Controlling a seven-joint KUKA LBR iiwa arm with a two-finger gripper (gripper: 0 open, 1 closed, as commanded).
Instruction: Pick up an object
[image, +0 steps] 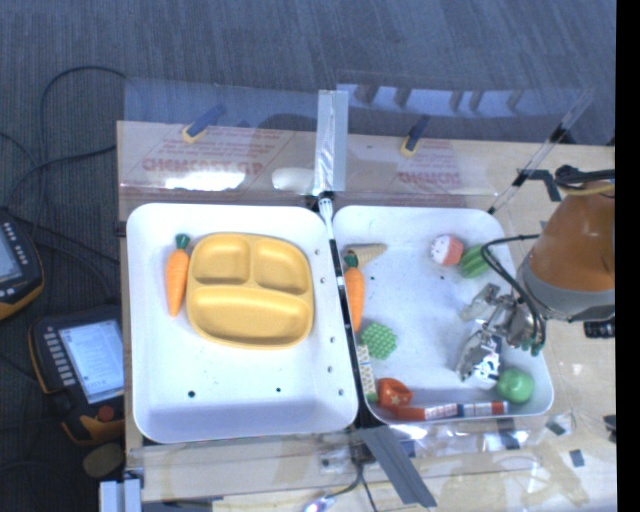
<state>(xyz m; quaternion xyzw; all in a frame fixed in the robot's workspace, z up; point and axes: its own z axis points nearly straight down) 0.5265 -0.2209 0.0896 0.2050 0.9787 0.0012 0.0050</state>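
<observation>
Objects for picking lie in the right bin (440, 300): a green ball (515, 385) in the near right corner, a marker pen (462, 410) along the near wall, a red item (393, 392) at the near left corner, a green textured piece (378, 340), a carrot (354, 292) against the left wall, a cone-shaped piece (366, 254) at the far left, and a red-and-white item (447, 249) beside a green piece (474, 262) toward the far side.

Camera view, arm pose: the arm (572, 262) enters from the right, its orange band above the right rim of the right bin, the wrist angled down and leftward into the bin. The gripper (482, 368) sits low over the bin floor, in the near right quarter. Its metal fingers (470, 358) appear spread apart with nothing visibly between them, though clutter around the fingertips makes this uncertain.

Camera view, object relations: the green ball lies just beside the gripper, on its near right side; contact cannot be determined. The marker pen lies near the gripper, between it and the near wall. The green textured piece is well apart, to the left.

The left bin (150, 330) holds a yellow divided tray (250, 288) with a second carrot (177, 275) just beside its left edge.
</observation>
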